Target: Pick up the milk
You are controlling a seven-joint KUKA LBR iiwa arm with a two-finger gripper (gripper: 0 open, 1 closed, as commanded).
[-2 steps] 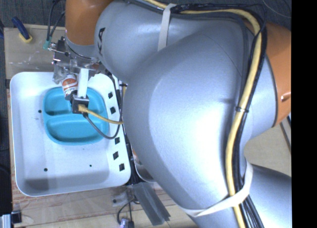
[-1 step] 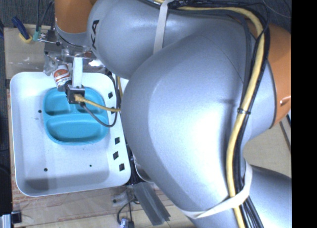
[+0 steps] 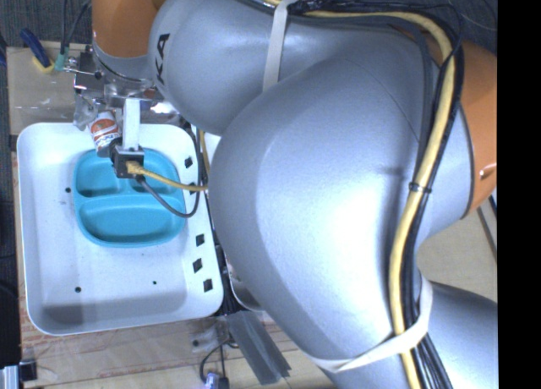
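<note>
In the left white bin (image 3: 34,235), a small milk bottle (image 3: 104,130) with a red-and-white label, its print too small to read, lies tilted at the far edge beside a blue divided tray (image 3: 127,210). The end effector (image 3: 108,138) sits right against it; its grip cannot be told. The arm (image 3: 338,167) bears partial letters "KA".

cam: single fixed view, mounted above bench, looked down at a slant | facing: left white bin (image 3: 34,235) lay toward frame's left, its near rim at bottom | proximity: sat close to the arm (image 3: 338,193), whose grey body entered from right and blocked most of frame | overlap: n/a, one view
</note>
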